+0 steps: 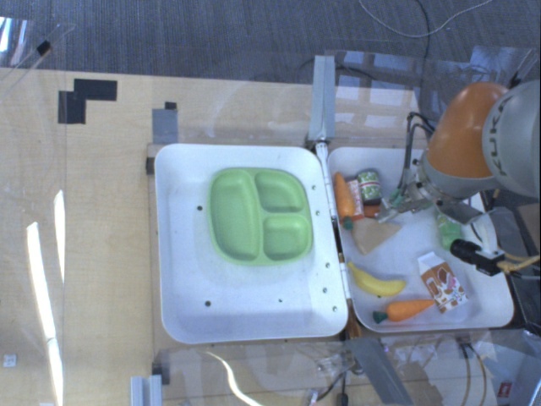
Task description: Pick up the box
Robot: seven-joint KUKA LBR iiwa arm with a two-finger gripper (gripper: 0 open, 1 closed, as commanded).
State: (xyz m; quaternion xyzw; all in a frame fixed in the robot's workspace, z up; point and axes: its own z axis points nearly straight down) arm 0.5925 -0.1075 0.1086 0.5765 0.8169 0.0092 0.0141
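While the end effector (397, 207), grip state unclear, hovers mid-bin, the box (443, 286) lies near the right rim.

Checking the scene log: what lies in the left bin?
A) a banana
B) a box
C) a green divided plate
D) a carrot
C: the green divided plate lies in the left bin; banana, carrot and box lie in the right bin.

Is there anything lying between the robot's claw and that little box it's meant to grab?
Nothing visible blocks it. The gripper sits over the right bin, near the can and the tan wedge. The box lies lower right of it, with bare bin floor between them.
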